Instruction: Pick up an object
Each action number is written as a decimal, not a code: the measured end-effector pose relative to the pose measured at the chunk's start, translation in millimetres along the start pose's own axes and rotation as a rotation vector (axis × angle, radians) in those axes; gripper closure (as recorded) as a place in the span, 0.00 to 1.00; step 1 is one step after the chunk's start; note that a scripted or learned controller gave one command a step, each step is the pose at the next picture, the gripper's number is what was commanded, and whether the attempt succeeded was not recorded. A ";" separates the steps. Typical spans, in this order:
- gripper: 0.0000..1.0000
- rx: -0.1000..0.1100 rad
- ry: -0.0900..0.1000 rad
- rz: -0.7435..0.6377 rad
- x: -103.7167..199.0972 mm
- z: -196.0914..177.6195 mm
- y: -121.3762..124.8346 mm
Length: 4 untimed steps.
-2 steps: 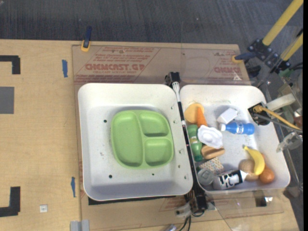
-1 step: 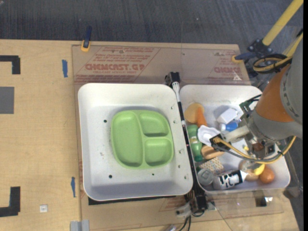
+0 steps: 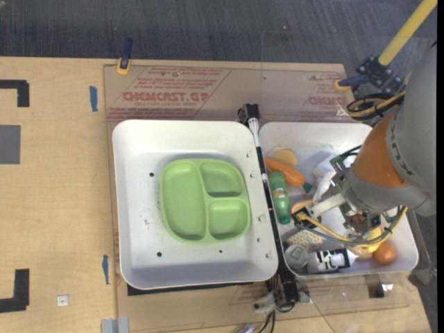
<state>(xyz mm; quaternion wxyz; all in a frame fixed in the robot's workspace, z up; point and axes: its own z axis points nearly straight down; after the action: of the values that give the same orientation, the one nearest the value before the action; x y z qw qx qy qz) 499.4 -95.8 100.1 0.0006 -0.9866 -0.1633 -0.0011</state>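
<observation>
The right bin [image 3: 305, 132] holds a jumble of small objects: an orange carrot-like piece [image 3: 288, 170], a green bottle [image 3: 279, 194], a small orange ball [image 3: 383, 254], a black-and-white item [image 3: 331, 259], a patterned flat piece [image 3: 304, 238] and a grey round piece [image 3: 296, 255]. My arm, with its orange band [image 3: 378, 159], reaches in from the right and hangs over the middle of this bin. The gripper [image 3: 359, 222] points down into the objects, its fingers hidden among cables and the wrist.
The left bin [image 3: 132, 186] holds a light green divided plate [image 3: 205, 200]. A black bar [image 3: 262, 179] runs between the two bins. Yellow and black cables [image 3: 333, 233] loop under the wrist. The bench around is brown board with blue tape marks.
</observation>
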 end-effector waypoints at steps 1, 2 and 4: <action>0.00 -0.012 0.018 0.074 35.8 4.4 11.7; 0.00 0.012 -0.025 0.083 135.6 0.7 51.9; 0.00 -0.002 0.000 -0.369 103.0 5.4 88.2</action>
<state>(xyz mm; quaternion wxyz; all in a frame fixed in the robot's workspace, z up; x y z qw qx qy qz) 625.3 -146.1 94.9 -0.0004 -0.9399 -0.3416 -0.0012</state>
